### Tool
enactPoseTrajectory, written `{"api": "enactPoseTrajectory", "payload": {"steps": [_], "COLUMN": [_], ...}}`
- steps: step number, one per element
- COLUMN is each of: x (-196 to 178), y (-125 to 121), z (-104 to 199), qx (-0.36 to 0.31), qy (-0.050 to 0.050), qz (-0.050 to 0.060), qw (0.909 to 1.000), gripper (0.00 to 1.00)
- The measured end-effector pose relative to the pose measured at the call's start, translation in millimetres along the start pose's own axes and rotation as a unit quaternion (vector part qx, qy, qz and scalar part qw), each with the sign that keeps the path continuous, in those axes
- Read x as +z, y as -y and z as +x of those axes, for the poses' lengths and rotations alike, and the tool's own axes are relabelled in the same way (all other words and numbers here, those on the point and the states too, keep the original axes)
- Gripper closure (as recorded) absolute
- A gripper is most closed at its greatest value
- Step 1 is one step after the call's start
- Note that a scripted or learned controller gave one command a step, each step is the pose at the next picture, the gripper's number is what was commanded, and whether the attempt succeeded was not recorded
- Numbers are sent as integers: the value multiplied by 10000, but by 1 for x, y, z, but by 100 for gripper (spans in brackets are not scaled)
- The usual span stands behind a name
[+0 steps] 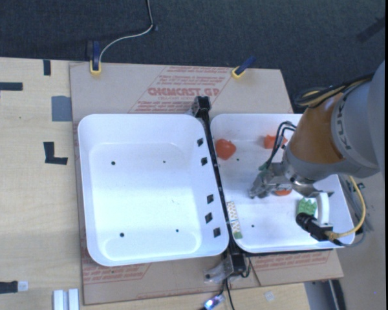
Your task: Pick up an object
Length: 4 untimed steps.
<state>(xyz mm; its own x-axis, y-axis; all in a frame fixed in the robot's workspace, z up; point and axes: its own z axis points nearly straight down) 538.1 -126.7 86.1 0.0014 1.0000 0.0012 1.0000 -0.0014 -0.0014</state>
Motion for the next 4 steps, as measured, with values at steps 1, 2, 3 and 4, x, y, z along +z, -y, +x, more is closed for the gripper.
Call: {"api": "enactPoseTrajectory", "payload": {"steps": [1, 2, 3, 4], "x": [-9, -9, -80, -70], "y": [-3, -2, -67, -133], "z": [-1, -1, -26, -31], "qx": [-16, -14, -17, -29], "qy": [-10, -12, 25, 12], "qz": [15, 18, -52, -30], "qw": [10000, 10000, 10000, 10000], "gripper": [100, 0, 0, 0]}}
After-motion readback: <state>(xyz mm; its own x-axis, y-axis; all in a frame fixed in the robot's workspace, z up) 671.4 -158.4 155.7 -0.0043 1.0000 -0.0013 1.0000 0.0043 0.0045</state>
